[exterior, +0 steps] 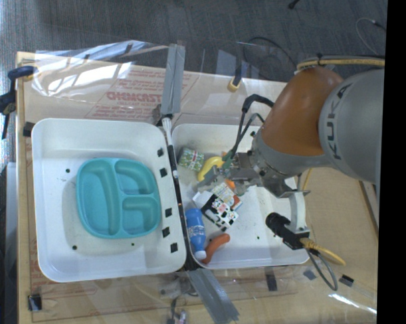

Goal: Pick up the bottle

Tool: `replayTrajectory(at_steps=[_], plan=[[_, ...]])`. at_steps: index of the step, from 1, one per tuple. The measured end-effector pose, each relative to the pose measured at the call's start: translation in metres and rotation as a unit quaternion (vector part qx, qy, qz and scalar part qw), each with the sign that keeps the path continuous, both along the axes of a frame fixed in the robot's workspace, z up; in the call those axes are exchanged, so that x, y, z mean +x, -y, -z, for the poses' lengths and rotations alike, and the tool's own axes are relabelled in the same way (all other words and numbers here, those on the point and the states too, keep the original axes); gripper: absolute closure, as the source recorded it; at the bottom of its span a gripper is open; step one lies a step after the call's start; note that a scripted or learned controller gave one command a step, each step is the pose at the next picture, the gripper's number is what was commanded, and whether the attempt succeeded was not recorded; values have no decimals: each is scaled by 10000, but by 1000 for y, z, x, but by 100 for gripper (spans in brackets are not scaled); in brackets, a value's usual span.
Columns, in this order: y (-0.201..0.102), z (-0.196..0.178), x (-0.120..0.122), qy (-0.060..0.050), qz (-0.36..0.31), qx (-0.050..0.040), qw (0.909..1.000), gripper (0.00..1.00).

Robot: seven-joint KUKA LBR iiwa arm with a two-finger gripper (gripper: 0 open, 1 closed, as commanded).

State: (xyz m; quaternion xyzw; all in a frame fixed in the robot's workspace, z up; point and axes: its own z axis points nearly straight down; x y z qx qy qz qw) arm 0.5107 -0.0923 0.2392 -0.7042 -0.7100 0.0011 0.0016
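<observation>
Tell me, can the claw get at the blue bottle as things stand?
Probably yes. The bottle lies uncovered by the right bin's left wall, its top free; the orange carrot and patterned box crowd its right side.

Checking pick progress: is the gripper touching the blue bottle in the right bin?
Apart. The camera view shows the gripper over the clutter higher in the right bin, while the bottle lies lower by the divider, with the black-and-white carton between them.

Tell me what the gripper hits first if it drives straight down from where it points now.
Probably the black-and-white patterned box just under the gripper, not the blue bottle, which lies nearer the divider. Depth is hard to judge from this slant.
</observation>
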Motion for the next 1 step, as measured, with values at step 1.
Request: replayTrajectory(at_steps=[1], plan=[[26, 125, -16, 103, 188, -20, 9998, 0]])
